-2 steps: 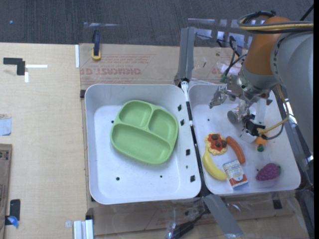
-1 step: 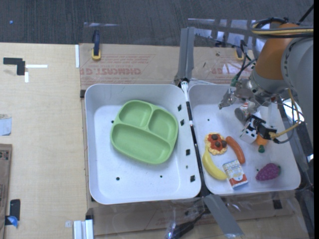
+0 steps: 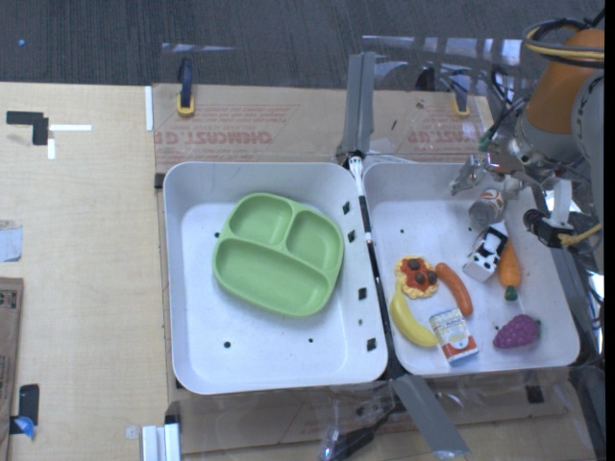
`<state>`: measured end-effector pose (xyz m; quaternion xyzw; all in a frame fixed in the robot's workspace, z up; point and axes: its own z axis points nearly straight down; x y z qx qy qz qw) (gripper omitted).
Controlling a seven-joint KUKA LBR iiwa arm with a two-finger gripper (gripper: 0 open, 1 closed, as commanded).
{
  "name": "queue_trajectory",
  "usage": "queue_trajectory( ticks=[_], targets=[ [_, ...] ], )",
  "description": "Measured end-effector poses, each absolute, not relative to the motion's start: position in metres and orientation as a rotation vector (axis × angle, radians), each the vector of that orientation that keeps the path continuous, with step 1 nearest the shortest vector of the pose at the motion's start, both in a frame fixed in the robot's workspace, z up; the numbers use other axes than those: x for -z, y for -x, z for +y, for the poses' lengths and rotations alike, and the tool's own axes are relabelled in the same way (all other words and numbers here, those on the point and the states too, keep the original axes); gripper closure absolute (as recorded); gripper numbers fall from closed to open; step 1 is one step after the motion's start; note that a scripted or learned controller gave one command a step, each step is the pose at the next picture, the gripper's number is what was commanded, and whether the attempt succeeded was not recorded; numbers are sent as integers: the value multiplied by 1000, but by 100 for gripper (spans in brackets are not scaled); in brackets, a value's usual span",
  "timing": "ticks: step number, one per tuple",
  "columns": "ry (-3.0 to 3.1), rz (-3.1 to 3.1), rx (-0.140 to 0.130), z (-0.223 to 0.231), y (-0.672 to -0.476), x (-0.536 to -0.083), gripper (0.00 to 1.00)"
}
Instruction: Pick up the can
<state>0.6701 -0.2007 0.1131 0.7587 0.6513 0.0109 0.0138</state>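
1. Hand (image 3: 480, 179): above the right bin's (image 3: 384, 286) far end; whether it is apart or together cannot be told.
2. Can (image 3: 486, 207): lying in the right bin, just below the hand.
3. Black-and-white carton (image 3: 487, 253), carrot (image 3: 509, 267): beside the can, nearer the camera.
4. Hot dog (image 3: 455, 288), banana (image 3: 411, 321), grapes (image 3: 517, 332): farther from the can.
5. Green divided plate (image 3: 279, 254): left bin.

Robotics lab: clamped cardboard (image 3: 288, 123) under two white bins (image 3: 183, 286), toy food, grey carpet.

Gripper (image 3: 478, 176) above can (image 3: 487, 206), right bin (image 3: 384, 257).
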Motion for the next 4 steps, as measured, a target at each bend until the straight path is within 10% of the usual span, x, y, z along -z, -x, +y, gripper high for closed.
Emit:
queue_trajectory(
  ticks=[4],
  targets=[
    [-2462,1928,-45,-204,-673,-113,0]
  ],
)
